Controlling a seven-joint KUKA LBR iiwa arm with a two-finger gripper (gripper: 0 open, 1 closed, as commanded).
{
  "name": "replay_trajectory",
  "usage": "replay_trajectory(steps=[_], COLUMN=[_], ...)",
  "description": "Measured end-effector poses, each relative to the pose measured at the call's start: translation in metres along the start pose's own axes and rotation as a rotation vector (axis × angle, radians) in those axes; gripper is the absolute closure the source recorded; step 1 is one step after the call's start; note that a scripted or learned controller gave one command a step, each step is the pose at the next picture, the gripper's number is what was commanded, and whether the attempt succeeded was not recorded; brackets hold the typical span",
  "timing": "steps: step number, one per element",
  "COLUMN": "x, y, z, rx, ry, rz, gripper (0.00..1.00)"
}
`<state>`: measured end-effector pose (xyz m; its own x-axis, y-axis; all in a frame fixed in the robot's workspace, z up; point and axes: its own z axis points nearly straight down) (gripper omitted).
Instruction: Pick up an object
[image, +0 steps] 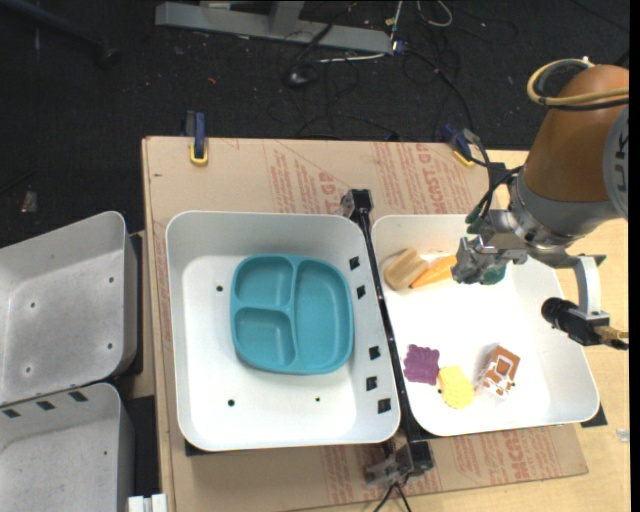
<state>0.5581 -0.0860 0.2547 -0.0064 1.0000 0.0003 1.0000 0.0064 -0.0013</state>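
Observation:
My gripper (481, 262) hangs over the far part of the right bin (560, 385), just right of an orange carrot-like piece (433, 273). A tan bread-like piece (403, 268) lies beside that carrot, near the bin's far left corner. Something greenish sits at the fingertips, but I cannot tell whether it is held. Toward the bin's front lie a purple piece (422, 363), a yellow piece (455, 387) and a small orange-and-white box-like toy (498, 372).
The left bin (200, 400) holds a teal divided plate (291, 314). A black divider (376, 320) runs between the bins. The grey arm with its orange band (575, 130) comes in from the upper right. White lids (60, 300) lie off the bench at left.

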Motion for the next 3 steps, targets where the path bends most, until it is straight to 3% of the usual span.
replay_trajectory(steps=[2,3], x=[0.110,0.159], y=[0.040,0.054], z=[-0.006,0.013], rx=[-0.004,-0.002], ry=[0.001,0.000], rz=[-0.002,-0.001], gripper=[1.00,1.00])
